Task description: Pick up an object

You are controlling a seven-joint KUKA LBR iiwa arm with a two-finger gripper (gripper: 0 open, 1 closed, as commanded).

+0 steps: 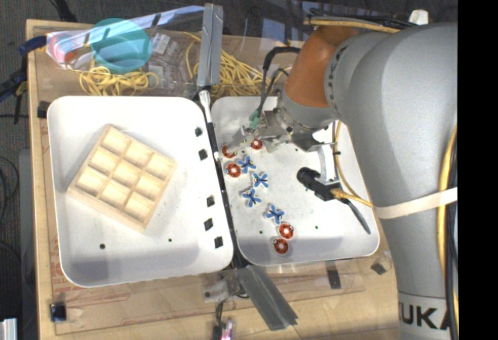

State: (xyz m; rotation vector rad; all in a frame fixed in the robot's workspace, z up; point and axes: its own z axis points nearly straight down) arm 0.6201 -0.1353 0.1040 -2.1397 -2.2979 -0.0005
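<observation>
The right bin (pixel 350 241) holds several small red rings, such as one (pixel 233 170) near its left wall and one (pixel 285 231) near the front. Several blue jack-shaped pieces (pixel 260 180) lie in a line down the bin's middle. My gripper (pixel 258 131) hangs low over the back left part of this bin, just above a red ring (pixel 256 145) and right of another (pixel 228 151). I see nothing held in it. In the left bin (pixel 70 117) a pale wooden block (pixel 122 176) with a grid of squares lies flat.
Behind the bins lie a tangle of yellow cord (pixel 117 80), a teal bowl-like thing (pixel 122 44) and a clear plastic bag (pixel 167 47). A grey bar (pixel 208 50) runs back from the divider between the bins. My arm covers the right bin's right side.
</observation>
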